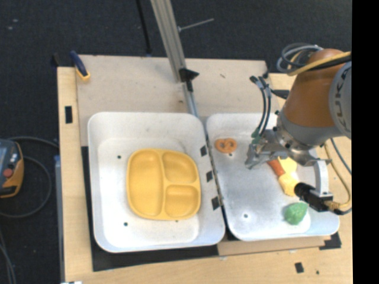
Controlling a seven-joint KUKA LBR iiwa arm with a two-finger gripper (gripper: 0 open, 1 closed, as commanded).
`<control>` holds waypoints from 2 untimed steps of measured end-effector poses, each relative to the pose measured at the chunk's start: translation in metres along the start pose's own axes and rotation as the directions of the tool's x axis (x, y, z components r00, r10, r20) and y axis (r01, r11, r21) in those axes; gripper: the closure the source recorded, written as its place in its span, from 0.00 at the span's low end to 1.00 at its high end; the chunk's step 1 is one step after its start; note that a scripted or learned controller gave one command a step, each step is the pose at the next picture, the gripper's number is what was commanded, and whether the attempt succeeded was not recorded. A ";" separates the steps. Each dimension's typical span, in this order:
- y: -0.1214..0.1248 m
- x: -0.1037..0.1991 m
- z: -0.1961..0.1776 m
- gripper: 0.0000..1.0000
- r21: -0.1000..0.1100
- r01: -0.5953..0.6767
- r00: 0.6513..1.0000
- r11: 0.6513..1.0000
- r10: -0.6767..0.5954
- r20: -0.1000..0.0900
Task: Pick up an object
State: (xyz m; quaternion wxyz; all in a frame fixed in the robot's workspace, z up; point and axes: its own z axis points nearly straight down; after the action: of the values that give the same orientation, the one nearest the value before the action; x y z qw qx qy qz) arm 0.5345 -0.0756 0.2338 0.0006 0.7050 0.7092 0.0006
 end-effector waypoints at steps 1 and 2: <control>-0.012 0.051 -0.010 1.00 0.000 0.002 1.000 1.000 -0.002 -0.002; -0.016 0.102 -0.020 1.00 -0.001 0.003 1.000 1.000 -0.003 -0.002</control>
State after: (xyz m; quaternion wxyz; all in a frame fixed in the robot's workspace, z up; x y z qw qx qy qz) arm 0.5183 0.0258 0.2535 0.0004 0.7039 0.7103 0.0018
